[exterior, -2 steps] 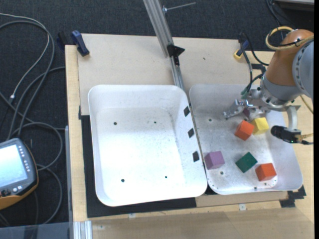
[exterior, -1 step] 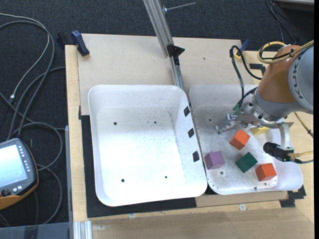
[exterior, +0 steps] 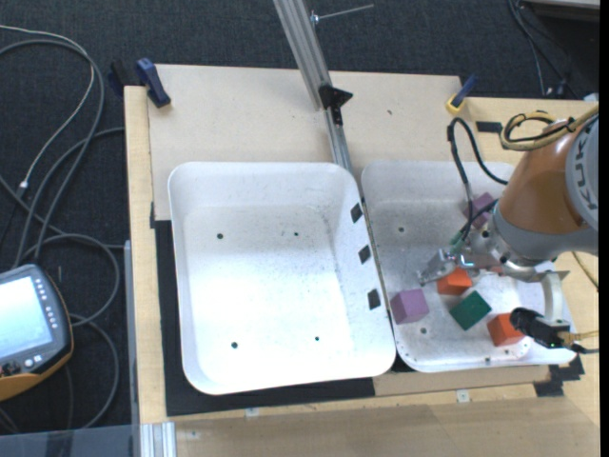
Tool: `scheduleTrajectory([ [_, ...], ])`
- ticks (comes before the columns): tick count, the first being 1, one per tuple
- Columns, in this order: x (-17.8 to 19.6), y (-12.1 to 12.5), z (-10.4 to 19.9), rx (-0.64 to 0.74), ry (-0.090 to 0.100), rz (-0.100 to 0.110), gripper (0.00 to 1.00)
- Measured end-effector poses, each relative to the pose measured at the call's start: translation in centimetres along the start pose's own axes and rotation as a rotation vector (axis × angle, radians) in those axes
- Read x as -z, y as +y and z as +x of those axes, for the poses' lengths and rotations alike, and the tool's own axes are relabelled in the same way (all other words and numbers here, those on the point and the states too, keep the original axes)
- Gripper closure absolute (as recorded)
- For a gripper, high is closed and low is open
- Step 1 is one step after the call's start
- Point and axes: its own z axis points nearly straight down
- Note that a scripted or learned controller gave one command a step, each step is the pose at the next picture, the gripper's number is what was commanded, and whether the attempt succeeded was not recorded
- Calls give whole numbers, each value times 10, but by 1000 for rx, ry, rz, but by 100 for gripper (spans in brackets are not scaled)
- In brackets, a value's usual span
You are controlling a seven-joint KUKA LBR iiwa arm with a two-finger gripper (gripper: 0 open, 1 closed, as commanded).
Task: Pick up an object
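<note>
bins (exterior: 257,184) white, dark-speckled | blocks: purple (exterior: 410,305), green (exterior: 470,309), orange (exterior: 455,281) | arm (exterior: 542,193) orange band

Robotics lab: clamped bench board (exterior: 238,112), aluminium camera mast (exterior: 300,36), loose cables (exterior: 57,93) on carpet, teach pendant (exterior: 29,327) far left.

The arm (exterior: 547,198) is a chunky rounded thing with a big glossy orange band, then a grey collar under it near the wrist. Black and yellowish cables loop off its top side. The gripper (exterior: 447,267) end is small, silvery metal, kinda spindly, with some green bits.
</note>
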Motion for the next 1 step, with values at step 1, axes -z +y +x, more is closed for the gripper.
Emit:
scheduleTrajectory([
  [1, 11, 3, 1, 2, -1, -7, 100],
])
